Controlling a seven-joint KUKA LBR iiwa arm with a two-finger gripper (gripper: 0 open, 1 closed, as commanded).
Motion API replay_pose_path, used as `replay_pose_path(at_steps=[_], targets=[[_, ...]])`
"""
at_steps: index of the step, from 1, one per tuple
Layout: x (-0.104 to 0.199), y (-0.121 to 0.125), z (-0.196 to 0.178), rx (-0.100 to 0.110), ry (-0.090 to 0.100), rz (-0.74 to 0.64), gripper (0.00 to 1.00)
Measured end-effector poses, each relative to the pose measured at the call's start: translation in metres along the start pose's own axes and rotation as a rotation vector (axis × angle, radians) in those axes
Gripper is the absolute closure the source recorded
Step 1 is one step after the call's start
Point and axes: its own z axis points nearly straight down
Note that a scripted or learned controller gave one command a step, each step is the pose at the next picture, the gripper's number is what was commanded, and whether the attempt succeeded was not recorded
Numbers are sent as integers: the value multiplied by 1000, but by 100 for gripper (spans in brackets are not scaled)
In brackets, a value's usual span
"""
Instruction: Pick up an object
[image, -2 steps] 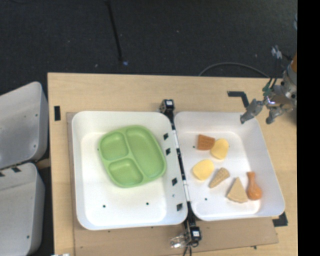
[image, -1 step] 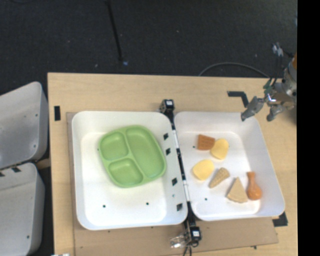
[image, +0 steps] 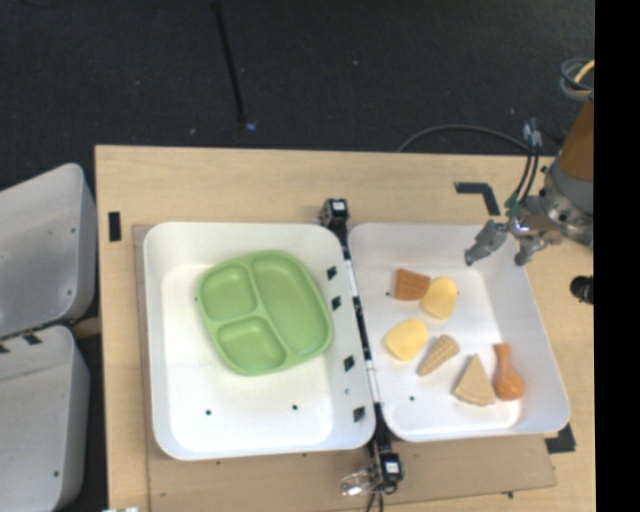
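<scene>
We find the candidate objects lying in the right bin (image: 530, 330): an orange-brown block (image: 411, 285) touching a yellow rounded piece (image: 440, 298), a second yellow lump (image: 406, 340) below them, a tan cone (image: 438, 355) just beside that lump, a tan wedge (image: 473, 383) nearer the front, and an orange drumstick-shaped piece (image: 507, 372) touching the wedge on its right. All lie loose on the bin floor, none stacked.

We note the tool (image: 505, 245) over the far right corner of this bin, well apart from the objects. Its two fingers are spread, with nothing between them. The grey arm (image: 572, 195) enters from the right, a cable looping behind it.

The left bin (image: 160, 300) holds a green three-compartment tray (image: 265, 312), lying flat and turned at an angle. Black clips run along the seam between the bins.

Both bins sit on a light wooden bench (image: 120, 190). Dark flooring lies beyond it, and white panels (image: 40, 250) stand at the left.
</scene>
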Motion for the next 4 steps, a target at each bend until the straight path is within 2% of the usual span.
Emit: replay_pose_path(at_steps=[1,2,3,4], targets=[[7,7,54,-3,-1,-3,0],[-1,7,115,-2,-1,-1,0],[-2,9,99,-10,-4,-2,100],[2,18,49,-11,-1,-3,100]])
